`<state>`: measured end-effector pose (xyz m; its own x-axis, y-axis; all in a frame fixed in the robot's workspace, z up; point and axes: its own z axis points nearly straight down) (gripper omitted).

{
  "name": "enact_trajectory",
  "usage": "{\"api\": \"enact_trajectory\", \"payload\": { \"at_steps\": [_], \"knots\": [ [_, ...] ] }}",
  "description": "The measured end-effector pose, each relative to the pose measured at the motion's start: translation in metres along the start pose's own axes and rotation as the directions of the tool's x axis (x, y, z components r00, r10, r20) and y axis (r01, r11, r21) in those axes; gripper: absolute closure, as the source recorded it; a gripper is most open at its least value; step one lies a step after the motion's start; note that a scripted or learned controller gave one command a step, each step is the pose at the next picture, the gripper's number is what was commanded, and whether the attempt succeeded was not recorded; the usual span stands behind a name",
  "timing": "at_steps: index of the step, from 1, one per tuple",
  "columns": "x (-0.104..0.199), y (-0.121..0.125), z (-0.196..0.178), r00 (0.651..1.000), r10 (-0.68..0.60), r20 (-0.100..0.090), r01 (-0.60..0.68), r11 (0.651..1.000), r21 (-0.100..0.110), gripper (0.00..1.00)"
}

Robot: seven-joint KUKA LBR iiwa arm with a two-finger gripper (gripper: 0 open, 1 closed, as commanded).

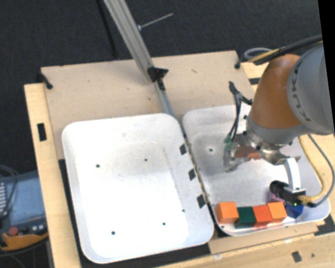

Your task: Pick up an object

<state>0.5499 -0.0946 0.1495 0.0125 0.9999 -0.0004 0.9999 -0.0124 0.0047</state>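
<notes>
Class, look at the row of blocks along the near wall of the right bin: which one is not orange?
The green block, second from the left in the row. It sits between the orange block at the left end and two more orange ones to its right.

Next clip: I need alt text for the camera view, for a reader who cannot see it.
A grey and orange arm reaches from the right over the right bin, its gripper hanging above the bin floor. Orange blocks and a green block line that bin's near edge. The left bin lies beside it.
</notes>
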Motion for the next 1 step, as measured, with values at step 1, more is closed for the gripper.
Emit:
{"api": "enact_trajectory", "payload": {
  "at_steps": [1],
  "knots": [
    [-0.0003, 0.0067, -0.0444, 1.000, -0.014, 0.001, 0.014, 1.000, -0.001, 1.00]
  ]
}}
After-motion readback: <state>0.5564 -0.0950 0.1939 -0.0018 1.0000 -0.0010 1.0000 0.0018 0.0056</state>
